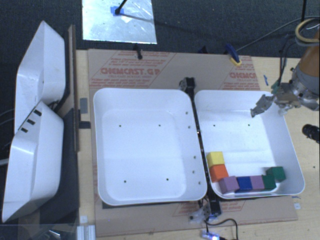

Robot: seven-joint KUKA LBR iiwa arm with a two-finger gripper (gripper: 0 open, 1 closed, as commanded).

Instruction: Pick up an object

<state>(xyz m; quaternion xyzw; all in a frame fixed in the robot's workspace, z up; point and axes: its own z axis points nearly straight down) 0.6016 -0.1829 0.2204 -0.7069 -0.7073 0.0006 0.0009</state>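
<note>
Camera view: jaws (262, 107) above right bin (295, 156) upper edge, state unclear; coloured blocks (245, 178) at bin's near edge.

Right bin (290, 149), near edge: a huddle of small blocks. Yellow block (215, 158) sits just beside the orange block (218, 172), which lies nearer the camera. From there a row runs rightward along the bin's near wall: purple block (228, 184), blue block (244, 183), a paler purple block (257, 182), then a green block (274, 176) (possibly two green pieces; cannot tell). All rest flat, touching or nearly so.
</note>
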